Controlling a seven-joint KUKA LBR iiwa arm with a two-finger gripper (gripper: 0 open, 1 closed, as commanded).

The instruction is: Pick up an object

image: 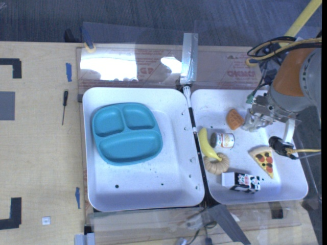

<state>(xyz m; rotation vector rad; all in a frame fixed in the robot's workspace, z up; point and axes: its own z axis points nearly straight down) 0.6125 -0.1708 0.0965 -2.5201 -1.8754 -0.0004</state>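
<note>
The right bin (291,188) holds several small items. An orange bread-like piece (235,119) lies near its back. A yellow banana (206,142) rests along the left wall, with a small tin can (225,140) beside it. A tan ring-shaped pastry (216,164) sits just in front of the banana. A pizza slice (264,161) lies to the right, and a black-and-white box (244,180) is near the front. My gripper (253,122) hangs low over the bin's back right, just right of the orange piece; nothing shows in its grasp.
The left bin (173,182) carries a blue divided plate (126,132). A yellow cable and black hose run beside the arm at the right. A clear panel and a metal post (188,60) stand behind the bins.
</note>
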